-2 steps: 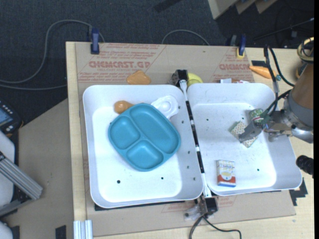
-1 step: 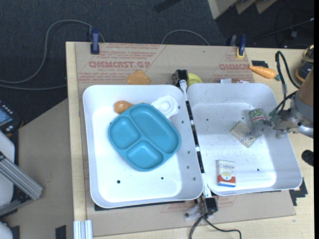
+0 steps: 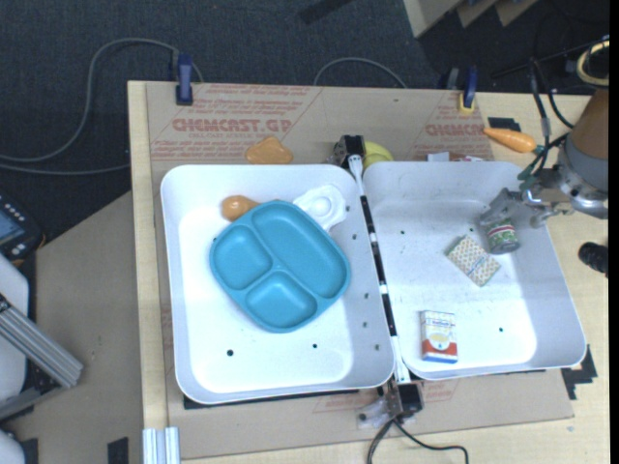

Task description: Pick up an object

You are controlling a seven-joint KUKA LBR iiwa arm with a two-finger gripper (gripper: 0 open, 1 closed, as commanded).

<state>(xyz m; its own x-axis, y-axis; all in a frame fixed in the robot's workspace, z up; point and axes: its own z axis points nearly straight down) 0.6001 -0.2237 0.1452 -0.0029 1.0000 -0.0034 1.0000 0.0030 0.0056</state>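
The robot's jaws point(image 3: 501, 222) hang low over the upper right of the right bin point(image 3: 542, 351), closed around a small green-labelled round can point(image 3: 501, 235). Just beside it lies a patterned packet point(image 3: 474, 259); a small red-and-white carton point(image 3: 439, 336) sits nearer the front rim. The left bin point(image 3: 193, 346) carries a blue divided plate point(image 3: 280, 266).

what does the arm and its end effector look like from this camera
The arm enters from the right as a rounded grey body with an orange band above the wrist. Dark cables loop beside it near the bench edge. The end effector is a small grey metal assembly with thin angular linkages, ending over the right bin.
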